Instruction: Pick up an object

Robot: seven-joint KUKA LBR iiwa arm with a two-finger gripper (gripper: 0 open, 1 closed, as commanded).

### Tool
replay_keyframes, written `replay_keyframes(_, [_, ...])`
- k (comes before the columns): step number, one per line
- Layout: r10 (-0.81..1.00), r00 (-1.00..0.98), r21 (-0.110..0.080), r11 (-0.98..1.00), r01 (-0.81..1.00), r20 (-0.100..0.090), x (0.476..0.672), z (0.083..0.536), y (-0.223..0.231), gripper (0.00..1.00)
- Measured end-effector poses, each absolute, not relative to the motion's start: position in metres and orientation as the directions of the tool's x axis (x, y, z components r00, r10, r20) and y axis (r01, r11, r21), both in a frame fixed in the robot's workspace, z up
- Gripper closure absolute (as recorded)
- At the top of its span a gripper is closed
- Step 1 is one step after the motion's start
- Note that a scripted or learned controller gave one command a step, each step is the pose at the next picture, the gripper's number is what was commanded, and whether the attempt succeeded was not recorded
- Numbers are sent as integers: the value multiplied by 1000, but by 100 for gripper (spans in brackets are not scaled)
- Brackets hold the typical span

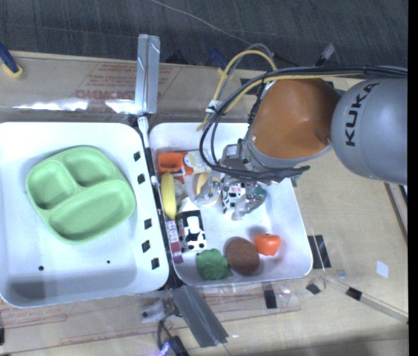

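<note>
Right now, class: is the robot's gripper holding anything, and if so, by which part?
It cannot be told. The gripper sits low in the right bin, over small toys beside the banana, with the arm's wrist blocking the view.

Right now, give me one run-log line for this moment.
arm: low over right bin | gripper: at cow-patterned toy, grasp unconfirmed | left bin: green divided plate

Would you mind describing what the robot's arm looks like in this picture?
The arm is a thick, rounded grey tube bearing the dark lettering KUKA. Above the wrist sits a smooth orange band. Black and yellow cables loop from the wrist over the bin's rim. The gripper below is a small metal assembly with dark parts.
</note>
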State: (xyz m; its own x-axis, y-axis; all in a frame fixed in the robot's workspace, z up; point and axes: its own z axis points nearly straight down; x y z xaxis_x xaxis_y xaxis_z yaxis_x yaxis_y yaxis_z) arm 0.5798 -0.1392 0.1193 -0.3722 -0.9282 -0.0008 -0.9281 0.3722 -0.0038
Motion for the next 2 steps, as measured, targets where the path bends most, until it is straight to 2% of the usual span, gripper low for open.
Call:
replay_keyframes(1, [-941, -339, -14, 339, -941, 5, 598, 101, -108, 0])
replay_keyframes(2, [-942, -335, -19, 335, -942, -8, 601, 113, -102, 100])
